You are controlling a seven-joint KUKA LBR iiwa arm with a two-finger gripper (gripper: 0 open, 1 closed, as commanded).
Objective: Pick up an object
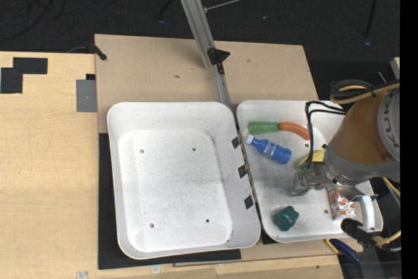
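Left bin (130, 140) on the bench (39, 160). In the right bin (258, 206): green-and-orange carrot toy (277, 128) at the far side, blue bottle (270, 149) just nearer, dark green lump (285, 217) near the front edge. Right of these, gripper (302, 185) low over the bin floor, touching none of them; cannot tell its state

Left bin (171, 180) lies open; blue bottle (270, 149) crowds the right bin (258, 206).

Two shallow white plastic bins (130, 140); right of the bins' divider: one blue bottle (271, 150), one green-and-orange carrot toy (277, 128), one dark green lump (285, 217).
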